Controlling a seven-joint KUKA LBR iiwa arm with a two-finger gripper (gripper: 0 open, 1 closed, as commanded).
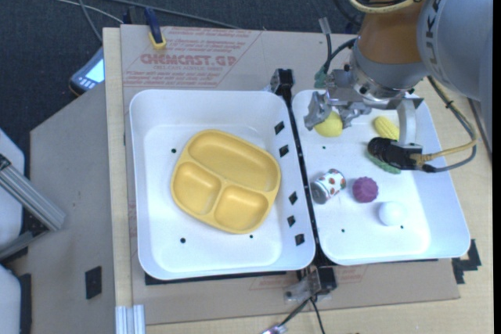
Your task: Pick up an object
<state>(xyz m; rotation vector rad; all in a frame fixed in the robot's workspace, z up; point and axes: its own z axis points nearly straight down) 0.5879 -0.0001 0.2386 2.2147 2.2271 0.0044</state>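
Position decides this one: my pincer [335,112] hangs over the back corner of the right bin [427,235], close to the divider, and the small yellow lump [330,127] lies right at its tip, a shade toward the front edge. From this slanted view I cannot tell whether the pincer is open, closed, or around that lump. The lump looks roundish, with no marked long axis, so I judge that the turn of my wrist matters little. What counts is coming straight down on it and not sideways. Other candidates lie further off: a ribbed yellow piece [385,126] beside it, away from the divider, then a speckled ball [329,184], a purple lump [365,189] and a white ball [389,213] toward the front. The yellow divided plate [225,181] sits well apart in the left bin [153,168]. My judgement is that the nearest thing is the one to take.
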